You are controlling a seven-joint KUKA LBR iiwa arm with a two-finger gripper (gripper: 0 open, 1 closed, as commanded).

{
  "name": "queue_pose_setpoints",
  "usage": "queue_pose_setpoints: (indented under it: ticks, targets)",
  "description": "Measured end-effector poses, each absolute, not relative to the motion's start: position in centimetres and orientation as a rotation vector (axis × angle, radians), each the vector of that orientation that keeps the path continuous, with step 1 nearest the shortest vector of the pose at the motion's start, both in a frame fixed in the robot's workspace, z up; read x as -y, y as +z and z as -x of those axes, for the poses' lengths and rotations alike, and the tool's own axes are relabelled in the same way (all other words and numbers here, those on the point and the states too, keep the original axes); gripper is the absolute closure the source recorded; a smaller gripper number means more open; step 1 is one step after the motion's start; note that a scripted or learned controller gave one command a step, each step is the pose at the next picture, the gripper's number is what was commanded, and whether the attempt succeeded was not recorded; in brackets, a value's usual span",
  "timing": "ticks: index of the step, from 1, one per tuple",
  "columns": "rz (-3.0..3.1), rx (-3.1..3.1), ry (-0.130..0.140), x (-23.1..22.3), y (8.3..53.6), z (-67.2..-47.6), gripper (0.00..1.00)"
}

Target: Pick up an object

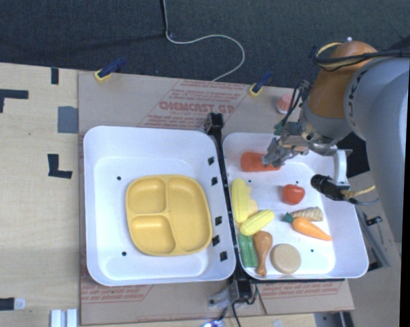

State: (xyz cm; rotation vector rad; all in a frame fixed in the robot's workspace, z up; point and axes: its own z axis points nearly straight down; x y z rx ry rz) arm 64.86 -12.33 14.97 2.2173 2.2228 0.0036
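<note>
A round tan plastic biscuit (285,258) lies at the right white bin's (347,257) near edge. At the far end, the gripper (274,158) sits over a flat orange-red toy piece (253,162); whether its fingers pinch it, I cannot tell.

- Arm (377,99): broad, rounded grey casing with a smooth matte finish.
- Orange band (337,80) above the wrist: glossy, dome-shaped, catching a highlight on top.
- Thin black cables (332,53) loop over the orange section and run down along the wrist.
- Gripper (278,154): small dark grey metal assembly, angular, mounted under a pale grey flange.
- Black cylindrical fitting (328,187) projects from the wrist side, with a white bracket above it.
</note>
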Motion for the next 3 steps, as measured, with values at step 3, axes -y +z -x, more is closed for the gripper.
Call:
queue_pose_setpoints:
  ticks: [3]
  targets:
    - [-2.218,-2.231,-0.003,6.1,21.7,-64.9,1.0]
